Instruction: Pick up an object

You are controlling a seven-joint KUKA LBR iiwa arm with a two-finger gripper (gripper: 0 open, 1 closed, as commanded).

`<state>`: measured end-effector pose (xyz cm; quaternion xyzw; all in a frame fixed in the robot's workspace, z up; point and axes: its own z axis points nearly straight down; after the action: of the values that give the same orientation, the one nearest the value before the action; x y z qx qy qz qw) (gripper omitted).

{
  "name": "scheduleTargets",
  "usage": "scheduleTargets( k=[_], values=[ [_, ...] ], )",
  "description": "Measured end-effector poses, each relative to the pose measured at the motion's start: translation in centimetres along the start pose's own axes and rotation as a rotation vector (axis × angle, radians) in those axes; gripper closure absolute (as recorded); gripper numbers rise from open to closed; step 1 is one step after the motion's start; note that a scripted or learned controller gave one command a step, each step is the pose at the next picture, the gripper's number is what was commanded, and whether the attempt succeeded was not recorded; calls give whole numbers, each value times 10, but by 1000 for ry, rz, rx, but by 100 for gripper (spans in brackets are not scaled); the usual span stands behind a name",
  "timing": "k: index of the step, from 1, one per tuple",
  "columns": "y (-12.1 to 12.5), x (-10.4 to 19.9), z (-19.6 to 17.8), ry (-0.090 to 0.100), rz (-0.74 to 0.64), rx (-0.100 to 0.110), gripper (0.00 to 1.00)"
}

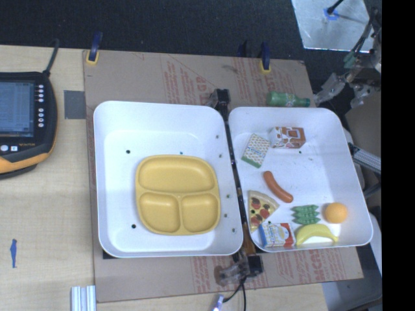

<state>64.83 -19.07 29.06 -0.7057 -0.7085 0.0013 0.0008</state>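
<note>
White plastic, right bin [350,173] — all the loose toy food items lay here, none of them lifted. Near the centre an orange-red sausage [277,186] lay at a slant. Toward the bin's near-left corner were a pizza slice [260,207] and, just below it, a small red-and-blue carton [277,235]. Along the near edge a banana [316,235] rested beside the carton, with green pea pods [305,213] just above it and an orange fruit [335,212] to their right. At the far end a green-and-white packet [255,149] and a brown-and-white carton [287,137] sat near each other.

The gripper [355,83] stood beyond the bin's far-right corner, well apart from every item; it was too dim and blurred to tell whether it was open or closed.

Left bin [110,173] — held a yellow divided plate [176,194], lying flat. A green bottle [288,99] lay on its side just outside the right bin's far rim. Both bins rested on a brown cardboard sheet [162,76] held at its far edge by clamps [94,47]. A control tablet [23,122] with an orange rim sat on the bench [39,238] at the far left.
</note>
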Motion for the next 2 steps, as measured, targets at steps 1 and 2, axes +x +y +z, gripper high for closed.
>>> scheduleTargets(
  k=[1,2],
  values=[
    [-11,64,123,1,-1,3,0],
    [-42,93,196,-1,0,-5,0]
  ],
)
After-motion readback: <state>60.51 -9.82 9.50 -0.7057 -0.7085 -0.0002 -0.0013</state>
